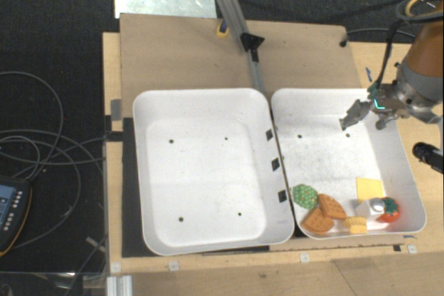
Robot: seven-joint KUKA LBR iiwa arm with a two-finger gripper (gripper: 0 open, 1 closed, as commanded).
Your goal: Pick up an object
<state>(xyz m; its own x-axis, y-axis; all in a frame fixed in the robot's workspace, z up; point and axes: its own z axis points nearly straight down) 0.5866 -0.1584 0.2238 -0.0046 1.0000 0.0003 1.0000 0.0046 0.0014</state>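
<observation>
Grey gripper point(365, 117) | fingers spread wide, holding nothing | above right bin point(409, 170), touching nothing

The arm reaches in from the right, wrist tilted down, its gripper point(366, 118) hanging with fingers spread, holding nothing.

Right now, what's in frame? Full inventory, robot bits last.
left bin: 1, white, left half of bench
right bin: 1, white, right half of bench
green lumpy item: 1, green, right bin near edge
orange waffle-like pieces: 2, orange-brown, beside the green one
yellow block: 1, yellow, right bin near corner
red and white item: 1, near corner
cables: black, floor at left
arm: 1, grey and orange, right
claw: 1, open, over right bin, holding nothing
</observation>
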